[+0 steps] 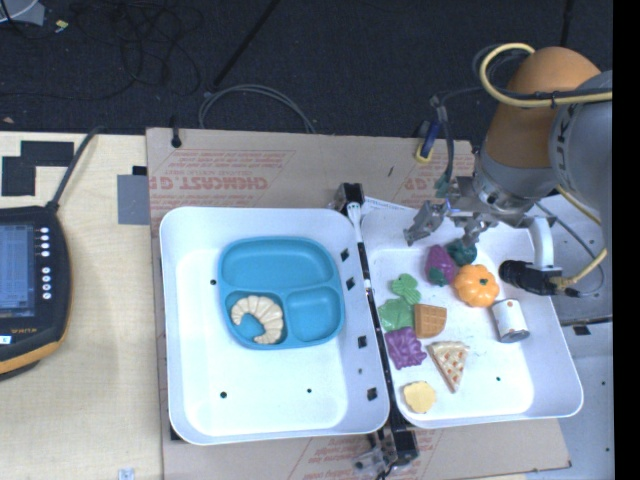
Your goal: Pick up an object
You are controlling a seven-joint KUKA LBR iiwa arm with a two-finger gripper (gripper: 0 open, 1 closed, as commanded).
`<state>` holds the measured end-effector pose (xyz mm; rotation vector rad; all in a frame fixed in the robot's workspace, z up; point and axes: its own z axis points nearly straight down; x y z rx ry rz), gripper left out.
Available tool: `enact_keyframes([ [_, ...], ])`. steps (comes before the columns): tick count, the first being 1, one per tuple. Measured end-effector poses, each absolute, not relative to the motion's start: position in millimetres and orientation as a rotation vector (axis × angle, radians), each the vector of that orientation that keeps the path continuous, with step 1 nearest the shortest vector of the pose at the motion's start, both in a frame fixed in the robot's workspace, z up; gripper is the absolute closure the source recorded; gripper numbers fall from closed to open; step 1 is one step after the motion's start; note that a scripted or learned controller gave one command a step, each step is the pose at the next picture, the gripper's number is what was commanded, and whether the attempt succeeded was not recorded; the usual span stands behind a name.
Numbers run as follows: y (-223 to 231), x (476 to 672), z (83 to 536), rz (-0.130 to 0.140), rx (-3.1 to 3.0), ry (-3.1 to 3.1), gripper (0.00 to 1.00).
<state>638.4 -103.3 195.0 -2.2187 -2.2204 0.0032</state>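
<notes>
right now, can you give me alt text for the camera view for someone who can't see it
A grey robot arm's hand hovers over the far end of the right white bin, which holds toy food including an orange pumpkin and a pizza slice. The left bin holds a blue divided plate with a croissant.

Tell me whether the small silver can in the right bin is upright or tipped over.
Tipped over. The silver can lies on its side on the right bin's floor, its length stretched along the floor, near the orange pumpkin.
</notes>
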Motion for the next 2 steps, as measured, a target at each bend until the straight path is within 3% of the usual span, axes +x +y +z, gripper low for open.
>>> enact_keyframes([
  [1,-178,636.3,82,0.018,-2.221,-2.208,0.00],
  [2,-175,638.9,97,0.005,-2.224,-2.214,1.00],
])
